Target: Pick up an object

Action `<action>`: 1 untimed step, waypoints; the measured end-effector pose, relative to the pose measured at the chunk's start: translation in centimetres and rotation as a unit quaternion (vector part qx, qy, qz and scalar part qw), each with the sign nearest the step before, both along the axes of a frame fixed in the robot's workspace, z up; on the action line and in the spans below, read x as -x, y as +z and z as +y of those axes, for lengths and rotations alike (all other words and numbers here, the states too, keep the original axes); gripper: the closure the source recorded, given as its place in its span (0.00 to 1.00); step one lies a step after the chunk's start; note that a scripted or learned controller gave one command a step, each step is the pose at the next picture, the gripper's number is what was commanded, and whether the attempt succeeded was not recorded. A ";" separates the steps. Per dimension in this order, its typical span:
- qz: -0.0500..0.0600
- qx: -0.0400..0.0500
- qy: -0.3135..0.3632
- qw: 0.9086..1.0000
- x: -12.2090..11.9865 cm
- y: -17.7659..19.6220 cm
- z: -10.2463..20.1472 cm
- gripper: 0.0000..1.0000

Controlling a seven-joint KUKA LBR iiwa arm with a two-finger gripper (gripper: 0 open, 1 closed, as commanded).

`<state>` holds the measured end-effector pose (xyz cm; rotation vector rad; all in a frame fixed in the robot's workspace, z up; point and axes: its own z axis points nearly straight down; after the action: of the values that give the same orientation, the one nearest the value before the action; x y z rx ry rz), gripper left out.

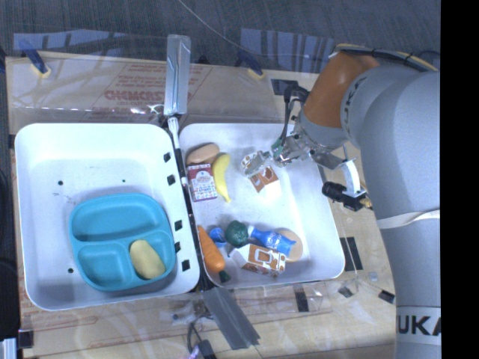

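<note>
My gripper (257,160) is low over the upper middle of the right bin (318,215), at the end of the grey arm with the orange band (329,96). Right beneath its tip lies a small orange-and-white carton (264,178); whether it is touching the gripper I cannot tell. To the left lie a yellow banana (221,176), a red packet (201,182) and a tan bread roll (202,153). Along the bin's near side are an orange carrot (212,251), a green-and-blue toy (236,233), a blue bottle (269,238) and a second patterned carton (263,260).
The left bin (45,163) holds a blue divided plate (112,234) with a yellow potato-like item (147,259) in its near compartment. A raised divider (179,193) separates the bins. The arm's bulk (397,148) covers the bench to the right.
</note>
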<state>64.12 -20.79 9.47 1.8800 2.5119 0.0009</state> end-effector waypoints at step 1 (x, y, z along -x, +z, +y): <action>-0.001 0.000 0.046 0.999 -0.8 0.0 0.0 0.00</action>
<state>64.93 -20.75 9.42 1.7616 2.5938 0.0021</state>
